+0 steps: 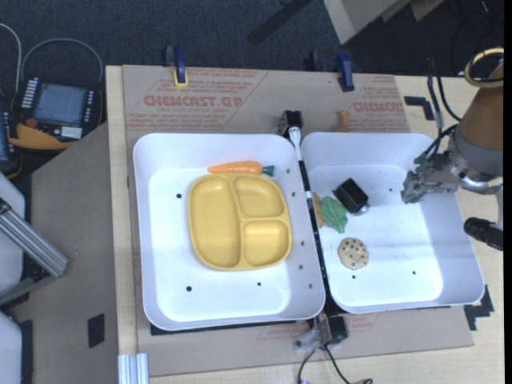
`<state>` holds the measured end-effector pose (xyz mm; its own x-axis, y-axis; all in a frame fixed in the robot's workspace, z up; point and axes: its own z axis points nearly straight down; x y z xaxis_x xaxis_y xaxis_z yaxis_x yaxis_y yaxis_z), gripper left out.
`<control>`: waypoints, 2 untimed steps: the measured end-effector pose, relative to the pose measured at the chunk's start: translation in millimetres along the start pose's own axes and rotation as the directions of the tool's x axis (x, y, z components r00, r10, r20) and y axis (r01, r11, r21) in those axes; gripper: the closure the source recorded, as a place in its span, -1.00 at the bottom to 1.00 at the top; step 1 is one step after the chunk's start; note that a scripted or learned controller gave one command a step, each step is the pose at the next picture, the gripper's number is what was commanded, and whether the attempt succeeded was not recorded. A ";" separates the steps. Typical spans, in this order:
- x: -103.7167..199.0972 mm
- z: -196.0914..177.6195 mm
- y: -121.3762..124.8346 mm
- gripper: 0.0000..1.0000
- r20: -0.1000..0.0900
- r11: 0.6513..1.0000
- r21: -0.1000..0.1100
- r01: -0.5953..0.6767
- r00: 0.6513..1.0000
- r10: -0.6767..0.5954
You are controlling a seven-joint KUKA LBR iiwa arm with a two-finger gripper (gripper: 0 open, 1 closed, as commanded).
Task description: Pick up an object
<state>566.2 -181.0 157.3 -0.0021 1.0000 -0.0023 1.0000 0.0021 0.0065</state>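
Observation:
In the right bin [416, 290] lie a small black block [350, 195], a green leafy toy [333, 214] and a speckled cookie [353, 254], all near the bin's left side. My gripper [414, 187] hangs over the right bin's upper right part, well to the right of the black block, with nothing visible between its fingers. The left bin [160, 238] holds a yellow divided plate [238, 221] and an orange carrot [237, 167] lying just above the plate.
The arm, with its orange band [486, 118], reaches in from the right over the right bin's edge. A brown cardboard sheet [240, 94] lies under both bins, held by blue clamps [179, 62] at the back. A handheld controller [58, 106] lies off the bench at left.

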 end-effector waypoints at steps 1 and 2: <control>-0.4 -53.3 1.6 1.00 0.000 1.000 0.001 -0.001 1.000 0.001; 49.4 -45.9 -7.4 1.00 -0.005 1.000 0.009 0.003 1.000 -0.003</control>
<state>558.5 -131.5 203.1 -0.0050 1.0000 0.0027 1.0000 0.0050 -0.0020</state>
